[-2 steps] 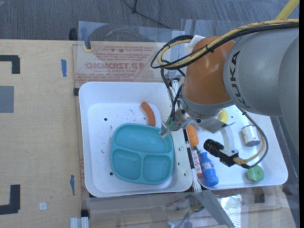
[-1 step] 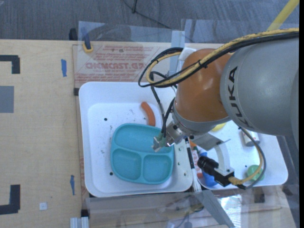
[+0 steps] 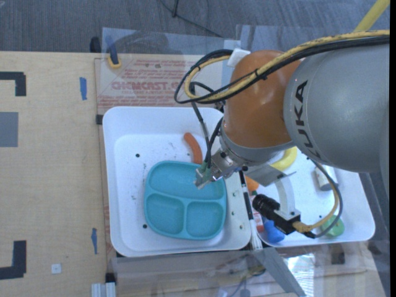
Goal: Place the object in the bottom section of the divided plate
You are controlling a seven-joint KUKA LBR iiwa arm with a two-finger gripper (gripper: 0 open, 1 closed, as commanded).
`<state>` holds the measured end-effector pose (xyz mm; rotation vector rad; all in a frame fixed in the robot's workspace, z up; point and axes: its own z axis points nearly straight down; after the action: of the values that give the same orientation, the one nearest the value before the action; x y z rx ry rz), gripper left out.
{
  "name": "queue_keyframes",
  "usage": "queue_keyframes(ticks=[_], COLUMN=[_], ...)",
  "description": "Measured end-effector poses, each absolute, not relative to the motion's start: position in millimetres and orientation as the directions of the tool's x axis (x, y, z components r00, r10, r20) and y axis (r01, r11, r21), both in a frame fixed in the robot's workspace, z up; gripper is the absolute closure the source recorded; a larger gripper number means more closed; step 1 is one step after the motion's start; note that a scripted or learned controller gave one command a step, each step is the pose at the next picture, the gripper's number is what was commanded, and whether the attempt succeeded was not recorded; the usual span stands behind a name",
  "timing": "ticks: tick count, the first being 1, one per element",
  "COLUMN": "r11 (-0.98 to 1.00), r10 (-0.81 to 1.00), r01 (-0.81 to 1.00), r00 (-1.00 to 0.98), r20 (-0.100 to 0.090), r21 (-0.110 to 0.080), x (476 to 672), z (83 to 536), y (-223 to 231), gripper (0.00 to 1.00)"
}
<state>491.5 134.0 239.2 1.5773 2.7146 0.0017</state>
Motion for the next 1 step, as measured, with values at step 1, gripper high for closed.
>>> queue_keyframes(ticks=[1], r11=[0.488], r10=[0.873], r01=[0.873], r00=[-0.488], r20=[0.001], r21=[-0.002], x=[478.5], z=[215.0], y=[185.9], gripper=[1.00])
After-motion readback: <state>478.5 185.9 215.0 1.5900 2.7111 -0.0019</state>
